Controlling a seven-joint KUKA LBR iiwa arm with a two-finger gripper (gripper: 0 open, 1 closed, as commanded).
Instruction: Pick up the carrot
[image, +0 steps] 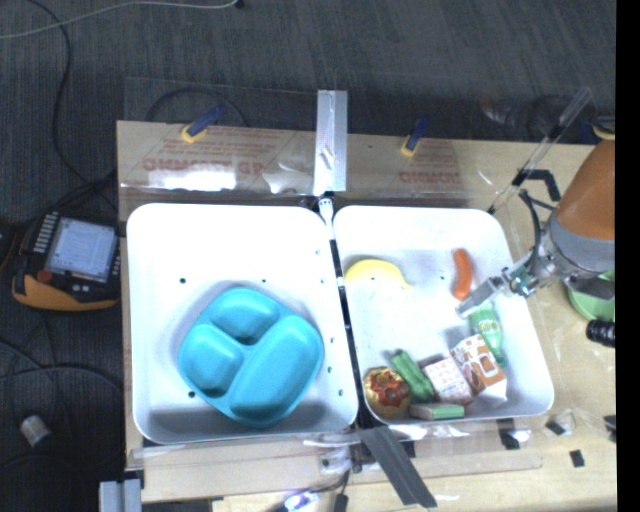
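The carrot (461, 272) is a small orange piece lying on the floor of the right bin (420, 222), near its far right corner. My gripper (487, 293) reaches in over the bin's right wall, just right of and slightly nearer than the carrot, low over the floor. From this view I see a narrow gap between the carrot and the gripper. The arm's grey wrist and orange band (598, 195) sit beyond the bin's right edge.
A yellow fruit (373, 270) lies left of the carrot. A green bottle (487, 328), small cartons (468, 368), a green vegetable (411, 371) and a round red-yellow item (386, 388) crowd the near right corner. A blue divided plate (251, 350) sits in the left bin (160, 250).
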